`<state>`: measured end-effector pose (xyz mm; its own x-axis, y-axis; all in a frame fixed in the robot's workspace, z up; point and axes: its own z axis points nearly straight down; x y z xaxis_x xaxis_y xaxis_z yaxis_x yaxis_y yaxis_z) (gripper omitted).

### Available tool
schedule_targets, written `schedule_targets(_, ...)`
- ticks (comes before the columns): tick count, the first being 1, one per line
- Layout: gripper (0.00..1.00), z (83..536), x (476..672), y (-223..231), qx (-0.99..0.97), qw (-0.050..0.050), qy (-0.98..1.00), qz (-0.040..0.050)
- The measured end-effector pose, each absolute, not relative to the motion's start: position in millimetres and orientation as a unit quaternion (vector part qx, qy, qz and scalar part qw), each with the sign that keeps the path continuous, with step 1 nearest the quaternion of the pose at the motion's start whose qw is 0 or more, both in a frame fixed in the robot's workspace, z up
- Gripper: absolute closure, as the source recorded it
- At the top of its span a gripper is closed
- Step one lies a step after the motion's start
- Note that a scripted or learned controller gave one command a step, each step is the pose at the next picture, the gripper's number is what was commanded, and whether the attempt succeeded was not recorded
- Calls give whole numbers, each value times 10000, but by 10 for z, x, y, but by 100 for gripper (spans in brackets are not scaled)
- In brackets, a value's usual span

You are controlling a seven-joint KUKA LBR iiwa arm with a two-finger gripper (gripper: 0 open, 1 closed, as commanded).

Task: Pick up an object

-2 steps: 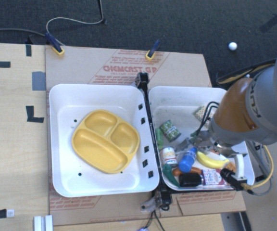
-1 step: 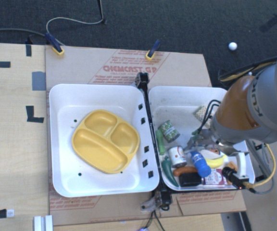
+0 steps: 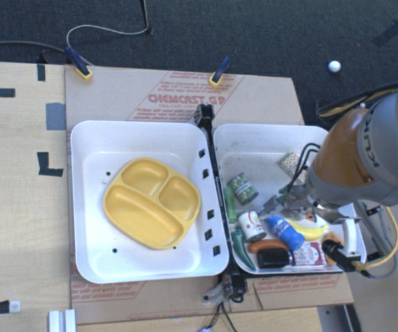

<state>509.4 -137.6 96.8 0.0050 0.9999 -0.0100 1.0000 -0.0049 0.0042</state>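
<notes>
The right bin (image 3: 261,138) holds several small objects: a green can (image 3: 242,187), a red and white can (image 3: 251,225), a blue bottle (image 3: 285,232), a banana (image 3: 311,229), a black block (image 3: 273,257) and a red and white box (image 3: 310,254). My gripper (image 3: 284,200) hangs low over the middle of this bin, just above the blue bottle and to the right of the green can. The wrist hides how its tips stand. I see nothing lifted off the bin floor.
A speckled beige piece (image 3: 290,162) lies toward the right bin's far side. The left bin (image 3: 81,206) holds a yellow divided plate (image 3: 152,201). A black divider (image 3: 211,185) runs between the bins. My arm (image 3: 354,158) covers the right bin's right side.
</notes>
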Motion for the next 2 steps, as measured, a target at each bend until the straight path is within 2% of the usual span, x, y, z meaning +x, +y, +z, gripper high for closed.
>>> schedule_targets(1,100,1051,5094,-1335,7076,20,7066,-7)
schedule_targets(2,0,1056,5091,-1362,7086,37,7056,-21)
